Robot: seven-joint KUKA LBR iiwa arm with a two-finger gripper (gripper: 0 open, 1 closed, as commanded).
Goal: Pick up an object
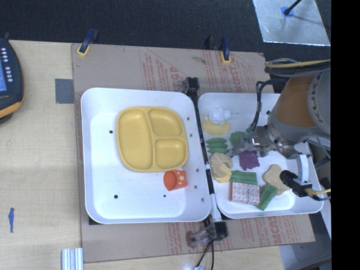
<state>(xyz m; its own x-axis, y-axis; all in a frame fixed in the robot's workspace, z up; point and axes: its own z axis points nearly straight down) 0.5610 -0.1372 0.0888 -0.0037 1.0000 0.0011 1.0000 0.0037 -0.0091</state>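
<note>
My gripper (248,143) hangs low over the middle of the right bin (315,208), under the grey arm with the orange band (298,103). It sits just above a purple toy (248,160) and beside a dark green piece (237,137). Around it lie a white toy (218,115), a yellow slice (216,128), a green pea pod (217,145), a cream-and-yellow item (220,167), a green block (243,177), a pink checkered box (245,193), a green stick (266,196) and a tan biscuit (273,175). I see nothing lifted.
The left bin (95,151) holds a yellow divided plate (152,138) and a small orange-red toy (175,179). A black fitting with a yellow cable (295,185) reaches over the right bin's lower right. A handheld controller (8,77) lies at the far left.
</note>
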